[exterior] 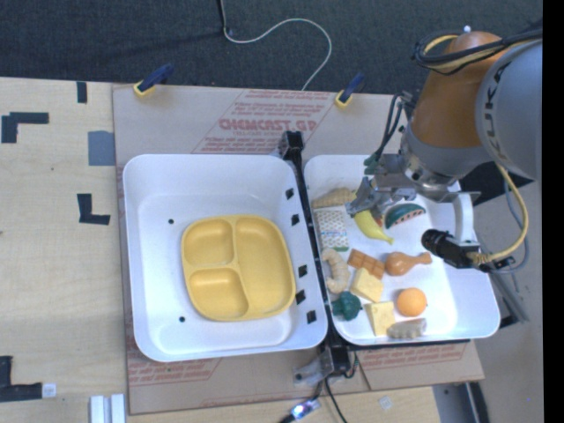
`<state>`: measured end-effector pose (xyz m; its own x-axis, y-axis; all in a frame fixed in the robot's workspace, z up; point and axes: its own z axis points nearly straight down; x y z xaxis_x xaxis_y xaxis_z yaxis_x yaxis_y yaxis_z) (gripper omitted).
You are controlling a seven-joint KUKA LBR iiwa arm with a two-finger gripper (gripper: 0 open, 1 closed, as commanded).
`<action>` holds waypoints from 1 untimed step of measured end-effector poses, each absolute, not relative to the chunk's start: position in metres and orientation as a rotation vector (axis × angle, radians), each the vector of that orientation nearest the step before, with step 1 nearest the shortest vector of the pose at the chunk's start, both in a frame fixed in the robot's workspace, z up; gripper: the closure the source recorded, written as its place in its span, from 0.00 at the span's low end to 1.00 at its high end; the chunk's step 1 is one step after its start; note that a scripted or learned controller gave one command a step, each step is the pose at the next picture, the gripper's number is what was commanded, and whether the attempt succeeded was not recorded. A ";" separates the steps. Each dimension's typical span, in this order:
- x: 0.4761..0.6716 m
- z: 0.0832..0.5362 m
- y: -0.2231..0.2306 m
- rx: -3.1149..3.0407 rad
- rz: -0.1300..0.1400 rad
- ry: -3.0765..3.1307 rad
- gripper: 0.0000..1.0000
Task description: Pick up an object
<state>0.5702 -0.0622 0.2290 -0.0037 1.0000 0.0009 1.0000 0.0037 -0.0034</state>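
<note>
My gripper (370, 203) hangs over the back left part of the right bin (476, 324), on the grey arm with its orange band. Just below it in the view lies a yellow banana (374, 228). A teal and red slice (407, 214) sits right beside the gripper. Nearer the front lie a brown drumstick (405, 261), an orange (411, 301), yellow cheese wedges (367, 283), a green broccoli piece (346, 305) and a beige peanut-shaped piece (336, 268). I see nothing lifted off the bin floor.
The left bin (141, 201) holds a yellow divided plate (238, 265). A black divider clip (291, 144) sits where the bins meet. A black cable part (445, 247) hangs over the right bin's right side. Cardboard lies under both bins.
</note>
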 end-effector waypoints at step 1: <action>0.544 0.222 -0.027 -2.215 0.005 -2.222 1.00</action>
